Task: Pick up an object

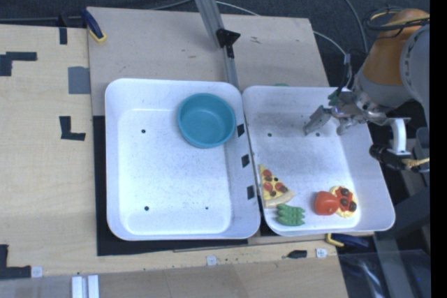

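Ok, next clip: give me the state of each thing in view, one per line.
blue bowl: upright, in the left bin
pizza slice: lying flat, right bin
green toy: lying by the pizza slice
red toy: resting at the near edge
gripper: above the right bin, holding nothing

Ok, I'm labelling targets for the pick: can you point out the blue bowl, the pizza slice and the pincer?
blue bowl (pixel 206 120): camera view, middle of its inside, in the left bin.
pizza slice (pixel 273 187): camera view, its topped face, in the right bin.
pincer (pixel 323 121): camera view, between its fingertips, over the right bin.
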Available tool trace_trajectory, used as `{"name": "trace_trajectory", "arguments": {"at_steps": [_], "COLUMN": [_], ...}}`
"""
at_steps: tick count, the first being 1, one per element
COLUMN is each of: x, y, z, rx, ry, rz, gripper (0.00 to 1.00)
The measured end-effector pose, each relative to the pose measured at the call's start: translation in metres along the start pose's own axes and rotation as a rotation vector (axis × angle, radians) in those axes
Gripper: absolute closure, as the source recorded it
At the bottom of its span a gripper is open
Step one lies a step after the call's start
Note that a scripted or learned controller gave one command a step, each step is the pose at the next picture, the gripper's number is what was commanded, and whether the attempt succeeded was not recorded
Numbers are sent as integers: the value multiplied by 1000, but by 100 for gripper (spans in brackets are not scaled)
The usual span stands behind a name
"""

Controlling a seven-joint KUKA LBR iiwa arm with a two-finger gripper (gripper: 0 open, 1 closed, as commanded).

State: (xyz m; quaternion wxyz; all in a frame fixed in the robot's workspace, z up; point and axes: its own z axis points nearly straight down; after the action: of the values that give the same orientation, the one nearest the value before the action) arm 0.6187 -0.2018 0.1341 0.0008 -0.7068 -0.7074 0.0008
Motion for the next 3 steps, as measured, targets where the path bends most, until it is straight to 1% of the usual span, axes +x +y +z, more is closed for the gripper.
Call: {"name": "trace_trajectory", "arguments": {"at_steps": [1, 2, 3], "x": [0, 8, 8], "y": [0, 3, 4], "z": [-11, -56, -109], "rx": [-2, -4, -6], "ry": [0, -1, -1], "rz": [0, 0, 0], "gripper": [100, 100, 100]}}
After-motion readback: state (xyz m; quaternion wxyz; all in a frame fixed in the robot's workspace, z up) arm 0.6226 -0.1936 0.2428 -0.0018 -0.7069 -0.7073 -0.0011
